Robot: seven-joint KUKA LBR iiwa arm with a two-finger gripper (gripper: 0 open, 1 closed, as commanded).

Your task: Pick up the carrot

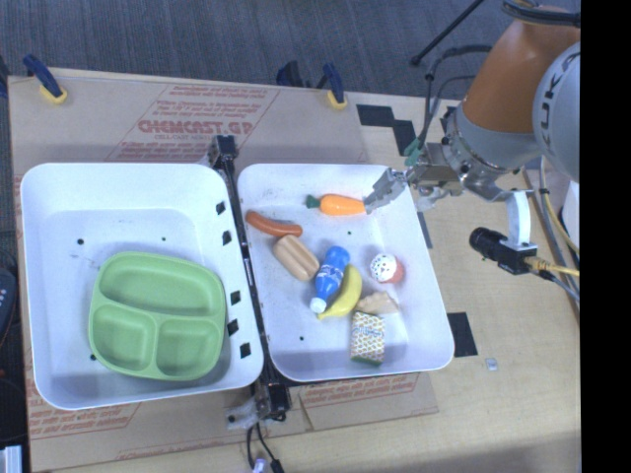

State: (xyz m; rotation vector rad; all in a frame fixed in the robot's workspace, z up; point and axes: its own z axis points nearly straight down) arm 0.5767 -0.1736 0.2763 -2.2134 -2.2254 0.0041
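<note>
Camera view, carrot [341, 205] near right bin's [429, 294] far rim, gripper [382, 189] just beside it, grip unclear

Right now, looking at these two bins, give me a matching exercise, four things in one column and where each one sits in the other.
Things:
1. carrot
2. green tray
3. blue bottle
4. patterned packet

Places:
A. left bin
B. near edge of the right bin
C. far side of the right bin, next to the gripper
D. middle of the right bin, against the banana

Pairs: 1-C, 2-A, 3-D, 4-B
</note>
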